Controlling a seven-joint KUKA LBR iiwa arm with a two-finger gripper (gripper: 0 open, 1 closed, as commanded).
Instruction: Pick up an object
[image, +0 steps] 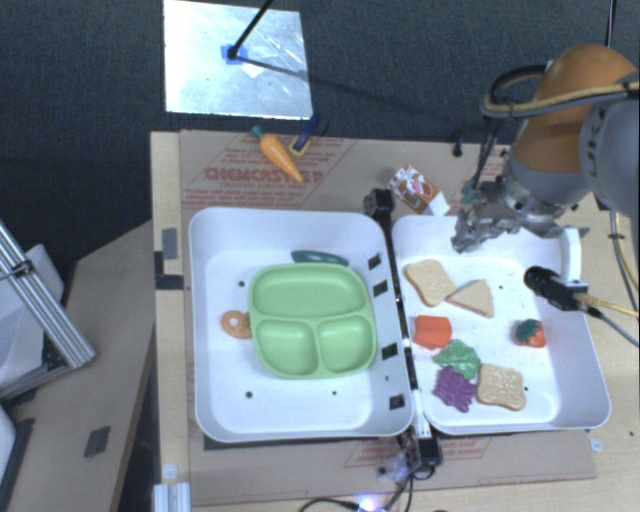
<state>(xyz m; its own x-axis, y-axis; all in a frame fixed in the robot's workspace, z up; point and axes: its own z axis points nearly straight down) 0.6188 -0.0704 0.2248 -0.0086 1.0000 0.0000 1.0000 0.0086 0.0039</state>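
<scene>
Bread slice (430, 281), the nearest candidate to the gripper (470, 236), lies flat in the right bin (585, 400) just below and to the left of the fingertips. We cannot tell whether the jaws are open or closed; nothing is visible between them.

Handling, as we judge it:
- The play-food pieces look like light, stiff moulded plastic with smooth faces, so they may slip under a loose grip.
- The flat pieces sit low on the bin floor. We would take them across their narrow width at the edges, with the fingers reaching down to the floor.
- The orange block (433, 331) looks chunky and square-sided, and offers the easiest hold across two opposite faces.
- The purple grapes (455, 388) and the green leaf (459, 354) are lumpy and touch each other, so we expect a less certain grip there.

Count, working outward from the gripper:
- Right bin: three bread pieces, namely the slice already named, one triangular half (474, 298) touching it, and one toast slice (501, 386) near the front; one orange block; one green leaf; one grape bunch; one small red-and-green piece (531, 333) near the right wall.
- Left bin (215, 300): one green divided plate (310, 320), one pretzel-like ring (236, 324) beside it, one dark green piece (320, 258) behind it.
- Bench outside the bins: one carrot (280, 156) and one small packet (412, 188).
</scene>
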